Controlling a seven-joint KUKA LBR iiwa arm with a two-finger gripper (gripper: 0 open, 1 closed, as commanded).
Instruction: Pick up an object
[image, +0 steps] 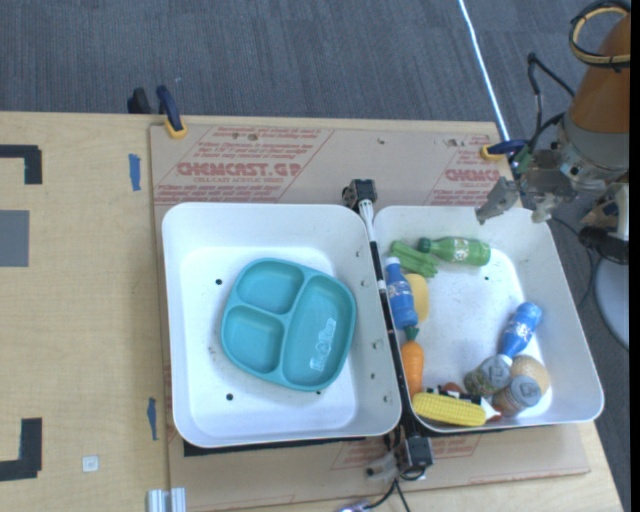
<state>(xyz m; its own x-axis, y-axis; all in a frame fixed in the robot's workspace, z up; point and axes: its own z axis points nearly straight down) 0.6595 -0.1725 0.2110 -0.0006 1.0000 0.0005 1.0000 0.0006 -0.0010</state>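
My gripper (520, 207) hangs over the far edge of the right bin (575, 345), above the cardboard just behind its rim, with the two fingers spread and nothing between them. Nearest to it in the bin lies a green bottle (456, 250) on its side, beside a green vegetable (414, 262). A blue bottle (401, 296) and a yellow piece (419, 298) rest along the left wall, with a carrot (412, 366) below them. Another blue bottle (521, 329), a corn cob (448, 408), a brown ball (531, 374) and a grey lump (489, 377) crowd the near right corner.
The left bin (190, 300) holds a teal divided plate (288, 325). A black clamp (359, 192) sits at the far end of the ridge between the bins. Both bins rest on a cardboard sheet (250, 165) on the wooden bench.
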